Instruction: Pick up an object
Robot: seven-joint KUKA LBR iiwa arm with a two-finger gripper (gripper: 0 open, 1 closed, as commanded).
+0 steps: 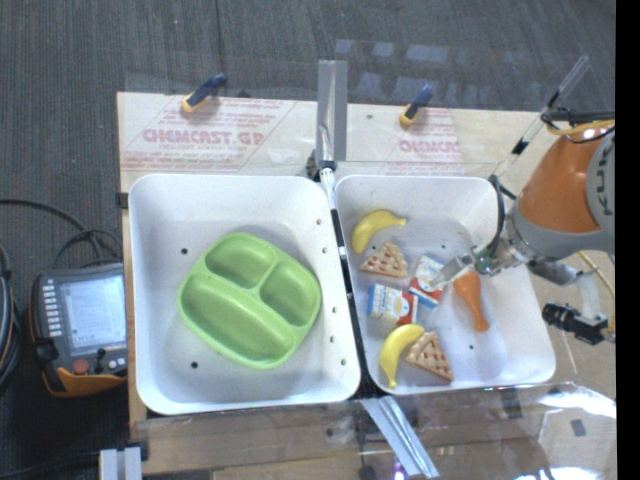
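The right bin (520, 363) holds the toy food. An orange carrot (473, 302) lies at its right side. Just above the carrot's upper end hangs my gripper (478, 265), low in the bin, with the grey and orange arm (565, 193) coming in from the right. A small white and red carton (431, 271) sits just left of the gripper. Further left are a waffle wedge (385, 261), a yellow banana (377, 227) and a blue carton (386, 300). Another banana (396, 351) and a second wedge (431, 357) lie at the front.
A green divided plate (252, 296) lies in the left bin (160, 208). A metal post (332, 108) stands between the bins at the back. Two clamps (203, 91) grip the board's far edge. A teach pendant (80, 318) lies off the bench at the left.
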